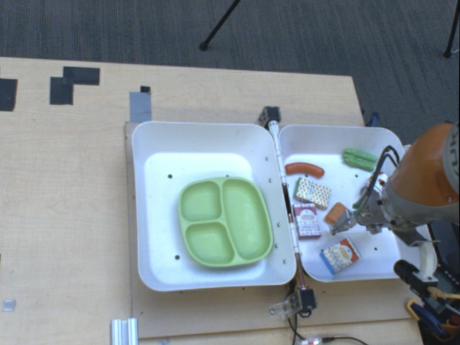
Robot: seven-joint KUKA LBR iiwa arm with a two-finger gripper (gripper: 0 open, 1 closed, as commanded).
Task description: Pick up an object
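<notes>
Pale wooden bench [65, 192] under two white bins set side by side. In the left bin [154, 142], a green three-part tray [226, 221], lying flat, well apart from the arm. Over the right bin [316, 136], reaching in from the right, the grey-and-orange arm [428, 178], with its gripper [343, 221] low among the clutter; whether spread or pressed together, impossible to tell from this angle, and nothing visibly held.

Scattered across the right bin, from large to small: a red-and-white box [307, 220] by the dividing wall; a blue-and-orange carton [339, 255] near the front edge, tilted; a patterned packet [313, 191] just behind the box; a green pod [359, 159] at the back; a red sausage [304, 169] at the back, near the divider; and a small orange piece [336, 212], just beside the gripper tip, perhaps touching it.

Nearest candidate for the pick: the orange piece. Judged light and fairly stiff, probably toy plastic, so smooth and apt to squirt out of a skewed pinch. Best taken across its narrow width, squarely from above, clear of the box beside it. As a fallback, the carton: light, flat-sided, likely to dent a little, best gripped across its short sides.
</notes>
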